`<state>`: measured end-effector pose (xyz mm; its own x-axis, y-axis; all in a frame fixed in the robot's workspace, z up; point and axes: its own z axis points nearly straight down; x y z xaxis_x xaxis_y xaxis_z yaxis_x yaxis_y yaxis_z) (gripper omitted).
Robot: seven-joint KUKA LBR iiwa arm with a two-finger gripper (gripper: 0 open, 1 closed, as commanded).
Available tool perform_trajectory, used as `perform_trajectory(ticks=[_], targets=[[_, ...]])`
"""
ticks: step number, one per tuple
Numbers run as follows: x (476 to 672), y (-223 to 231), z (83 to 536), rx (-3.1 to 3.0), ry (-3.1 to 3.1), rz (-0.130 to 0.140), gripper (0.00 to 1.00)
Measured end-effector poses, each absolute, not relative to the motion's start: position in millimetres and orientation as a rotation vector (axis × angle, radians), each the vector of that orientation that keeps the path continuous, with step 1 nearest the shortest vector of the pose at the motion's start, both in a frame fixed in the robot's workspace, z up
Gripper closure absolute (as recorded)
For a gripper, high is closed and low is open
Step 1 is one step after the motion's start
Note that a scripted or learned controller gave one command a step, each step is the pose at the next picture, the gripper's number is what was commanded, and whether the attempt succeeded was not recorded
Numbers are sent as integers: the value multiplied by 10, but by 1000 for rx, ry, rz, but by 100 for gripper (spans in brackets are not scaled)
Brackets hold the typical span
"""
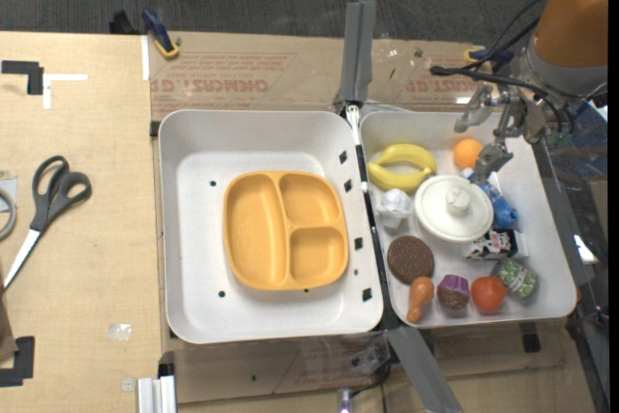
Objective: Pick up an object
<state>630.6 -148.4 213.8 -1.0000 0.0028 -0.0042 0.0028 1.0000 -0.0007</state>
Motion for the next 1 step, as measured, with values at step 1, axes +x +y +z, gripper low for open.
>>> perform_trajectory(ticks=[1], targets=[[6584, -2168, 1056, -118, 3128, -4, 0]])
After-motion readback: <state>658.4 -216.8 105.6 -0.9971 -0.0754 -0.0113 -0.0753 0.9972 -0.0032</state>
